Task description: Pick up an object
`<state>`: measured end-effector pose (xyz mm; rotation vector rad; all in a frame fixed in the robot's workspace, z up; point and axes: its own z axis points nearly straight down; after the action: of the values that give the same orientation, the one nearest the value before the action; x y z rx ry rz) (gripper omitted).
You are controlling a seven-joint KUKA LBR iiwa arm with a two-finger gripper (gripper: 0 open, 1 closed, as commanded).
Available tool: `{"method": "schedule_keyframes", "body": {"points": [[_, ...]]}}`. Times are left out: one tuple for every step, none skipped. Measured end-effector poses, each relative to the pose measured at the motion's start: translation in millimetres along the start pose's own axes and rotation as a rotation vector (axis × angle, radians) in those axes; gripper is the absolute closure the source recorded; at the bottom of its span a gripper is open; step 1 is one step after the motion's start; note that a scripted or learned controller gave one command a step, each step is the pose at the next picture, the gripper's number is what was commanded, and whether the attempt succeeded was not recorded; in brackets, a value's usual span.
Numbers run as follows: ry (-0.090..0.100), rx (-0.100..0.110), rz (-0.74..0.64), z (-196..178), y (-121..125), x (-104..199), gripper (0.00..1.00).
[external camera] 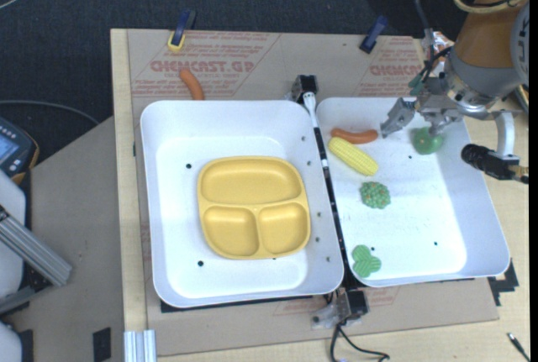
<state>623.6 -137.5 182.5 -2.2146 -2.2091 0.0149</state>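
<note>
The right bin (471,209) holds several toy foods. An orange sausage (355,135) and a yellow corn cob (353,156) lie near its back left corner. A green bumpy ball (375,195) sits mid-bin, and a green leafy piece (365,260) lies at the front left. A round green piece (426,141) rests on the floor at the back. My gripper (414,130) hangs low over that back part, open. Its left finger (393,120) points toward the sausage, and the green piece lies by the other finger, not clamped.
The left bin (168,184) carries a yellow three-compartment plate (252,207). A black divider strip (324,175) runs between the bins. Another orange sausage (192,83) lies on the cardboard behind the left bin. Blue clamps (180,30) (372,34) sit at the back edge.
</note>
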Motion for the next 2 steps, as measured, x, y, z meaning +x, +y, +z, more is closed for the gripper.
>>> {"method": "schedule_keyframes", "body": {"points": [[-0.002,-0.015,-0.003,-9.0,3.3,0.3,0.0],[-0.002,-0.011,-0.002,48.0,2.9,-8.7,0.0]]}}
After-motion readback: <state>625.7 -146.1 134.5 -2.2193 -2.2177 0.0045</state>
